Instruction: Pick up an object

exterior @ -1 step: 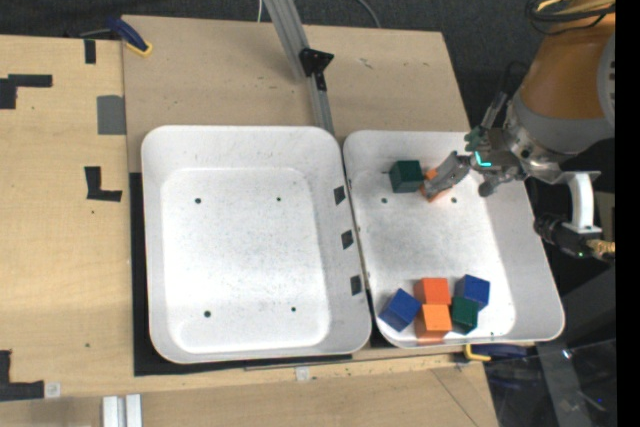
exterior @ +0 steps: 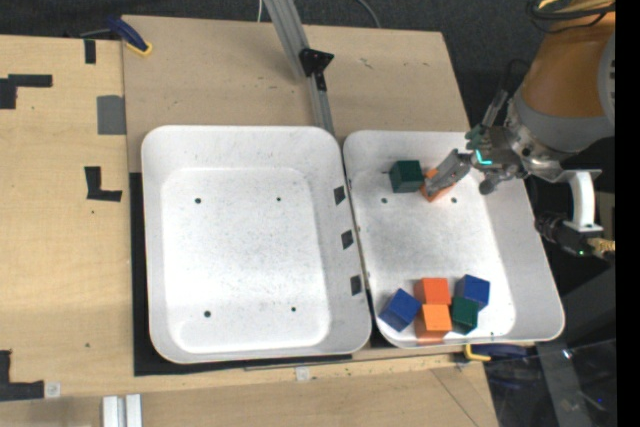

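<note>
My gripper (exterior: 441,181) reaches into the right bin (exterior: 520,245) from the right, low over its far part. A small orange block (exterior: 436,192) shows right at the gripper's tip, partly hidden by it. I cannot make out whether the block sits between the fingers or lies under them. A dark green block (exterior: 405,176) lies just left of the tip, apart from it. Near the bin's front edge sits a cluster: a blue block (exterior: 400,308), two orange blocks (exterior: 433,291) (exterior: 435,318), a green block (exterior: 464,315) and another blue block (exterior: 474,291).
The left bin (exterior: 160,215) stands beside the right one, with a raised rim between them. A slanted metal pole (exterior: 285,5) comes down to the far edge between the bins. The arm's orange band (exterior: 570,65) hangs over the right bin's far right corner.
</note>
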Robot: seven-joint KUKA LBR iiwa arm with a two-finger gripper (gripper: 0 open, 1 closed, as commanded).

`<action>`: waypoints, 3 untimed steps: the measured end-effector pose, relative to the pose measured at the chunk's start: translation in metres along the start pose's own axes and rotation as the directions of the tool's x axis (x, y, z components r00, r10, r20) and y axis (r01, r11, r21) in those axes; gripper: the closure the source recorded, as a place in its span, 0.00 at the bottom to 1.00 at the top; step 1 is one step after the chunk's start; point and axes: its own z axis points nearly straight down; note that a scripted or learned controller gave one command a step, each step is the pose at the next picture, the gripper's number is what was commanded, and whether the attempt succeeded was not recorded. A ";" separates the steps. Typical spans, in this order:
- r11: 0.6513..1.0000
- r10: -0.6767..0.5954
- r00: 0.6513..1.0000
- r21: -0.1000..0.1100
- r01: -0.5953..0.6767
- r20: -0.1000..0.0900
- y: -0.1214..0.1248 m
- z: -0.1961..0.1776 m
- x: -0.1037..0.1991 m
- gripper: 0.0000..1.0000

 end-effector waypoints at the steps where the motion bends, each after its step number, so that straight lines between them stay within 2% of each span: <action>1: 1.000 0.001 1.000 0.005 -0.001 0.000 0.008 0.049 0.002 0.00; 2: 1.000 0.002 1.000 0.007 -0.002 -0.001 0.004 0.113 -0.001 0.00; 3: 1.000 0.002 1.000 0.003 -0.002 0.000 0.003 0.152 0.000 0.00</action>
